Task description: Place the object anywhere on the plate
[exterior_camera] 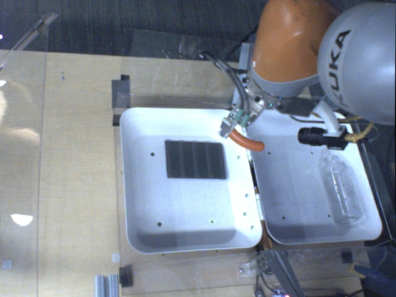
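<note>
Overhead — reaching in from the right, wrist tilted down-left.
Hand (231, 129) over the left bin's (142, 228) rim, closed on an orange sausage-like object (247, 143) — near dark plate (195, 159).

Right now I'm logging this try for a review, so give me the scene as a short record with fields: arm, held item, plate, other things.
arm: grey with orange band, reaching in from the right, gripper above the rim between the bins
held item: orange curved object, one end at the gripper, hanging over the divide
plate: dark ridged rectangle lying flat in the left bin, nothing on it
other things: clear plastic bottle lying in the right bin
task state: object not yet on the plate
</note>
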{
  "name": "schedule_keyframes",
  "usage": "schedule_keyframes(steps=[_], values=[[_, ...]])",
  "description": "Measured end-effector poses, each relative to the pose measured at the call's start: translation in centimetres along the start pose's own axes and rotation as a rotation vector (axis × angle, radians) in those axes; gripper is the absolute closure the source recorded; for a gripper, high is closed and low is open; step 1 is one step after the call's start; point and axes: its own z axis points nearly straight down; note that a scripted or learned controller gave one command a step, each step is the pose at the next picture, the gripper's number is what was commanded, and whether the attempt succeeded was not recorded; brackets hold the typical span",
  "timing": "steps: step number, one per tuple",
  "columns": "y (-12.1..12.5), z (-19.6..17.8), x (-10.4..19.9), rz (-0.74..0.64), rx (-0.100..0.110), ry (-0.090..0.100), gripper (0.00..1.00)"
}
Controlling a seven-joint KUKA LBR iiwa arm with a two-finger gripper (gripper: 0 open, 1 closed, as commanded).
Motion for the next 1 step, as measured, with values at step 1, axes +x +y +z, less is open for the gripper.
schedule_keyframes(steps=[1], values=[[3.04, 2.80, 3.85, -0.127, 0.001, 0.002, 1.00]])
